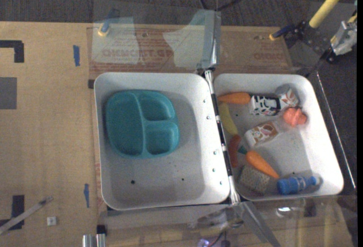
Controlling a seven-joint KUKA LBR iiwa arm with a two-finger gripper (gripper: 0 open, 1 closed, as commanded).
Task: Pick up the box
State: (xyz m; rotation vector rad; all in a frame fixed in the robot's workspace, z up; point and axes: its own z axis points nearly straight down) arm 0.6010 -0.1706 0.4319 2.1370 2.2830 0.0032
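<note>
Two small carton boxes lie in the right bin (pixel 326 143). One is a black-and-white cow-patterned box (pixel 265 104) near the bin's back, lying on its side. The other is a white box with an orange-brown print (pixel 261 134) near the bin's middle, tilted on its side. A carrot (pixel 234 97) touches the cow-patterned box on its left, and a small grey can (pixel 287 96) lies at its right end.
The right bin also holds a yellow banana (pixel 228 119), a salmon-coloured toy (pixel 294 117), a second carrot (pixel 261 163), a brown woven block (pixel 254 179) and a blue bottle (pixel 296 184). A teal divided plate (pixel 142 122) lies in the left bin (pixel 164 183).
</note>
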